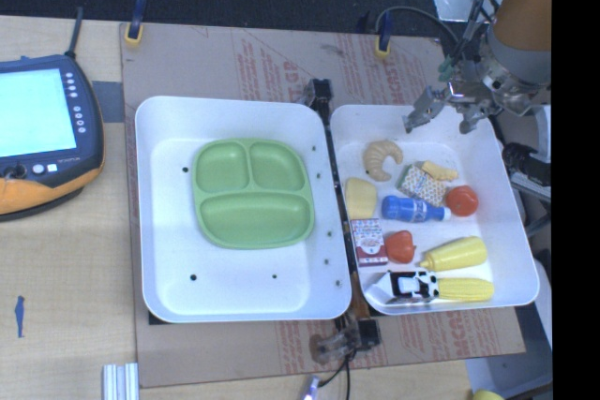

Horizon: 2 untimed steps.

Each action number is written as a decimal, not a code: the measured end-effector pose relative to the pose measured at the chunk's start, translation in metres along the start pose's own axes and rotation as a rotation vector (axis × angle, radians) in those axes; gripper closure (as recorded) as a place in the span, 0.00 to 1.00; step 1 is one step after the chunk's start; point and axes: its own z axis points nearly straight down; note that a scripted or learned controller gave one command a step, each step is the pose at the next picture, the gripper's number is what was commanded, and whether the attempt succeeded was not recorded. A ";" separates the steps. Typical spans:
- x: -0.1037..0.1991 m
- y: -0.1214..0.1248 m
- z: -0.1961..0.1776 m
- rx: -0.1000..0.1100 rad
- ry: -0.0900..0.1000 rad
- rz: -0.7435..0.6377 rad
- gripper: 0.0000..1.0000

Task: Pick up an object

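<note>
Grey arm point(525, 5) is cut off at the frame edge; its pincer point(445, 114) hangs spread wide, gripping nothing. Tan, curved croissant point(382, 158) lies just below-left of it in the right bin point(511, 201).

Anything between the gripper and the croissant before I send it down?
Nothing visible. The gripper hovers over the right bin's far rim; the croissant lies exposed nearer the divider, with bare bin floor between.

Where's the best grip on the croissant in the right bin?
Probably across the middle of the croissant, coming straight down. It lies flat, curved, horns toward the cheese wedge; its thick middle has bare floor around it. The tool hangs over the bin's far edge.
</note>
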 end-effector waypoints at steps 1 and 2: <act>0.037 0.024 0.068 0.003 -0.001 -0.002 0.00; 0.017 0.008 0.095 0.001 -0.002 -0.001 0.00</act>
